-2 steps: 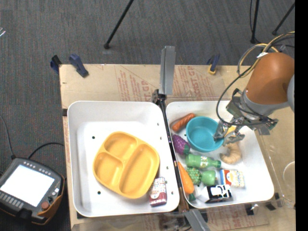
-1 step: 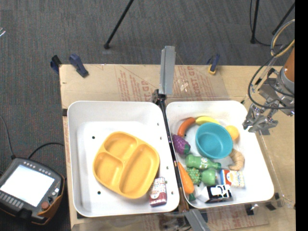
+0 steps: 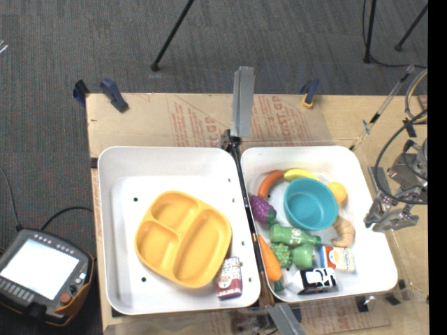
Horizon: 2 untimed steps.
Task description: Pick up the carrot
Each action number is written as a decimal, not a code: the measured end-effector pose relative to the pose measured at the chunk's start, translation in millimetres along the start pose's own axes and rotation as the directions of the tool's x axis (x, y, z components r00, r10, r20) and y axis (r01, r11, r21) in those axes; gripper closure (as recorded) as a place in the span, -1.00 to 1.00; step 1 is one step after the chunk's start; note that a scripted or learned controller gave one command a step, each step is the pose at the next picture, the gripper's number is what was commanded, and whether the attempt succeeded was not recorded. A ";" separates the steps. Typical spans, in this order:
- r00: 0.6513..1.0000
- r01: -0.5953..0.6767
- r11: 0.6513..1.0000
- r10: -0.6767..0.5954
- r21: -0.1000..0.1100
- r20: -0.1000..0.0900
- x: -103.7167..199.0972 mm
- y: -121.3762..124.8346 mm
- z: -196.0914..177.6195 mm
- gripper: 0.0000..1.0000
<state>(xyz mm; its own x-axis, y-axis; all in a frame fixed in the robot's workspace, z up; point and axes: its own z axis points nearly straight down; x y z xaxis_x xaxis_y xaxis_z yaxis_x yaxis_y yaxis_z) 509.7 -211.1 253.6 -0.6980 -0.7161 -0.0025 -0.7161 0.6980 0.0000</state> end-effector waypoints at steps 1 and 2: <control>0.995 0.095 0.995 -0.095 -0.008 -0.001 -42.6 66.2 51.6 1.00; 1.000 0.015 1.000 -0.015 0.009 0.004 -25.4 11.9 -70.8 1.00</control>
<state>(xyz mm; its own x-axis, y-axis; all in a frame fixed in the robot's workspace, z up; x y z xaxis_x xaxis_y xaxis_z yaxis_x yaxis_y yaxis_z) 518.8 -184.8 324.4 -0.6870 -0.7266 -0.0063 -0.7265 0.6871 -0.0086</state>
